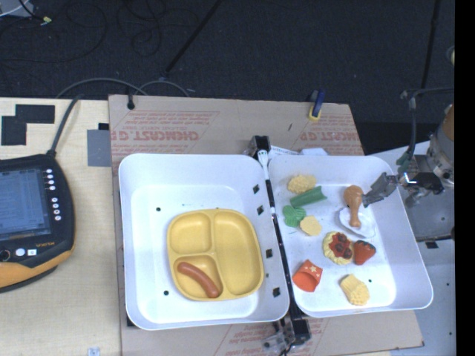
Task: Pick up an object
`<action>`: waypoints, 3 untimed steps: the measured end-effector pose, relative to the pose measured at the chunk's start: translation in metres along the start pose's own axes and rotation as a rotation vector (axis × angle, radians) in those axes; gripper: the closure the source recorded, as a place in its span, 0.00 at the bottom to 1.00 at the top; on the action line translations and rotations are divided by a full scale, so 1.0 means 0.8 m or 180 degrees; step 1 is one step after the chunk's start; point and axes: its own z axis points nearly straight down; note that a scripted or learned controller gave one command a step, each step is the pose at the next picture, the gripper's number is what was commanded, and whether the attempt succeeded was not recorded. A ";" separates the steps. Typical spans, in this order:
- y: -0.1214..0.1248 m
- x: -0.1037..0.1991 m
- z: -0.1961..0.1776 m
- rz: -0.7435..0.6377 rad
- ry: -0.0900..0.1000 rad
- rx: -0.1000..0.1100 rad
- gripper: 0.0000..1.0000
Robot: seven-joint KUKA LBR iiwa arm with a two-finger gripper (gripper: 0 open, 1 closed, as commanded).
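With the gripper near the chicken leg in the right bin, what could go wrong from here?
1. The gripper sits right beside the chicken leg, which lies partly on a white egg piece; a grasp may drag both.
2. The toys are crowded: the pizza slice and red pepper lie close below and could be knocked.

The claw [380, 189] reaches in from the right, angled down-left.

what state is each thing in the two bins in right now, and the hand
hand: over right bin, by the drumstick, grip unclear
drumstick: lying on white plate
sausage: lying in front compartment of yellow tray, left bin
corn cob: lying loose
red pepper: lying loose
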 end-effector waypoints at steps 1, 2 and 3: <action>0.000 -0.001 -0.012 -0.0001 0.0003 0.0006 1.00; -0.015 0.068 0.052 -0.0009 0.0010 0.0018 1.00; -0.009 0.156 0.032 -0.0021 0.0006 -0.0006 1.00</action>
